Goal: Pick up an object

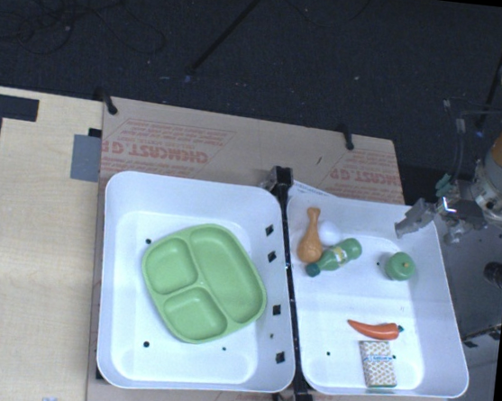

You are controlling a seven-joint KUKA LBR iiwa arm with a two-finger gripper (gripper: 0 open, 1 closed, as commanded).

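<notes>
My gripper (432, 223) hangs over the far right rim of the right bin (450, 356), at the end of the grey arm with the orange band. Its two fingers stand apart, open, with nothing between them. Just below and left of it lies a small round green object (399, 266). Farther left in that bin are a tan drumstick (311, 237) and a green bottle (335, 256), lying side by side and touching. An orange-red chili pepper (374, 328) lies nearer the front, with a small patterned box (379, 363) below it.
The left bin (125, 225) holds a green divided plate (203, 282). A black divider strip (279, 280) runs between the bins. Both bins rest on cardboard (203, 148) on a light wooden bench (18, 248).
</notes>
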